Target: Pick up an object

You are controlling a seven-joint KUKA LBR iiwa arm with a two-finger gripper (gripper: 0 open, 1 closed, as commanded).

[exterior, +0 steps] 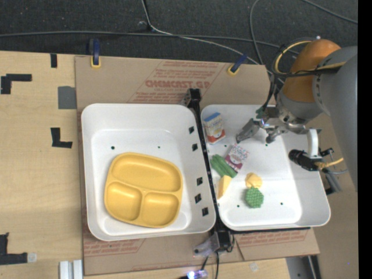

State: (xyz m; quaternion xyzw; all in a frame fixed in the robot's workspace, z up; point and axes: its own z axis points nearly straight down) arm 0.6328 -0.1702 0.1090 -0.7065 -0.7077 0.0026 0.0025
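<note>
My gripper (pixel 256 132) hangs over the back of the right bin (pixel 290 214), its two fingers spread apart with nothing between them. Below and left of it lies a small pink-and-white packet (pixel 237 154). A white cup with a red and blue label (pixel 214 125) lies at the bin's back left. A green pod-shaped toy (pixel 222 165) and a yellow wedge (pixel 223 186) lie along the left wall. A small yellow piece (pixel 253 181) sits just above a green bumpy ball (pixel 254 198) near the bin's middle.
The left bin (pixel 93 132) holds a yellow three-compartment tray (pixel 143 189). A black divider (pixel 199 150) runs between the bins. Cables trail across the dark backdrop behind, and the arm's orange band (pixel 308 63) stands at the right.
</note>
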